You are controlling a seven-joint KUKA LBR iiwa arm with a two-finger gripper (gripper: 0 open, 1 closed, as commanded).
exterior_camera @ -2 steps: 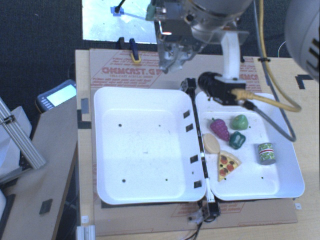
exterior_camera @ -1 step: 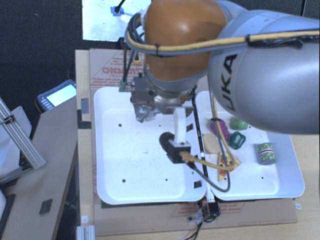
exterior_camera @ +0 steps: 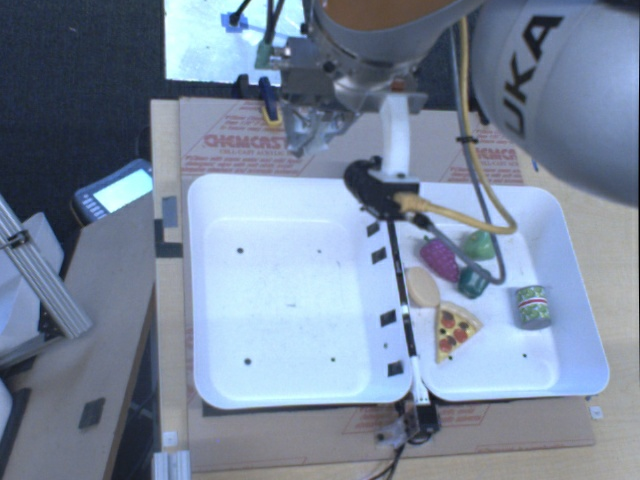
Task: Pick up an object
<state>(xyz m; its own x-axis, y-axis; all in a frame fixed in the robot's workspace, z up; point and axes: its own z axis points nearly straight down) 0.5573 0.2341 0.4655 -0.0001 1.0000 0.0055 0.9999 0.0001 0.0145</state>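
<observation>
Gripper [exterior_camera: 312,133] is hanging above the left bin's [exterior_camera: 215,268] far rim, carrying nothing visible; jaw opening cannot be told.

Two white bins [exterior_camera: 275,388]; five toy foods, one can [exterior_camera: 533,306].

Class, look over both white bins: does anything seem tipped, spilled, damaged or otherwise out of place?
Nothing looks spilled or broken. The small can leans slightly in the right bin, apart from the pizza slice and the other toy foods, which lie loosely clustered near the divider. The hand hangs behind the bins.
</observation>
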